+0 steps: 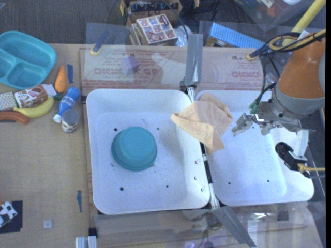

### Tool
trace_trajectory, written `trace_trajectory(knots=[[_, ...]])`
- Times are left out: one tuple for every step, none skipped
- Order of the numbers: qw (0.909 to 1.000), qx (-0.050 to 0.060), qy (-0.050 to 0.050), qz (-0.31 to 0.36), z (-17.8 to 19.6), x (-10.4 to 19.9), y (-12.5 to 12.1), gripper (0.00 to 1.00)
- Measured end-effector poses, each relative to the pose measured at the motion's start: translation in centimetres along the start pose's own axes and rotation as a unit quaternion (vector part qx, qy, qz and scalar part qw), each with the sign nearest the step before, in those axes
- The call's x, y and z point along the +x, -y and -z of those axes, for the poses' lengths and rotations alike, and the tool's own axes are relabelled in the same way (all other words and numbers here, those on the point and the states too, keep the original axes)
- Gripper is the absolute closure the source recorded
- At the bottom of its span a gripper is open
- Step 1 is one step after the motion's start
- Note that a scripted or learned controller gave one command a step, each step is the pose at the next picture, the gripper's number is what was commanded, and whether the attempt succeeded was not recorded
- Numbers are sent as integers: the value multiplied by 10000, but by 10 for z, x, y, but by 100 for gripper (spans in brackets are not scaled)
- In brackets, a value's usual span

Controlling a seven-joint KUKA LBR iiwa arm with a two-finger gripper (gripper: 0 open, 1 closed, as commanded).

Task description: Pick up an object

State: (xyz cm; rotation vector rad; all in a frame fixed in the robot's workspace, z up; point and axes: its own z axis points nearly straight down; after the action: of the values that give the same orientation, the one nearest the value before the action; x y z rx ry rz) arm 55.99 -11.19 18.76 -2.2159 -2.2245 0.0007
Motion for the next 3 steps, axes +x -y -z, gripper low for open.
trace_trajectory(knots=[[9983,-18,7,-575,-62,17,-76,0],[9999,-37,1,106,-98,14,-79,0],[9999,-64,5,96,-86,13,-80,100]])
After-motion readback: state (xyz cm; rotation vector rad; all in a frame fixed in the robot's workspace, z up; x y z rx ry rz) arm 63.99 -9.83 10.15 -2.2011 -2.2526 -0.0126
